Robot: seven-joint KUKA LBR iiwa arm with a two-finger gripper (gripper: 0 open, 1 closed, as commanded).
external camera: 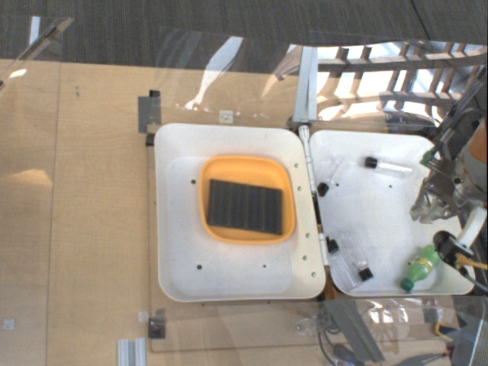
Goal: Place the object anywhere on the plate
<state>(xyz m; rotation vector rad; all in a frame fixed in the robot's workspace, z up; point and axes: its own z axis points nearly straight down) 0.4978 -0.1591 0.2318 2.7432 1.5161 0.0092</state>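
Green bottle point(420, 269) lies on its side in right bin point(366, 219), near front corner, well apart from orange plate point(248, 170) in left bin. Prob. light, smooth, rolls easily; grab across mid-body. Gripper point(436, 204) state: can't tell.

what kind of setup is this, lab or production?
Probably a robotics lab test bench: two shallow white plastic bins bolted side by side on a wooden bench top, clear shielding panels around them, and test props like an orange plate and a small green bottle.
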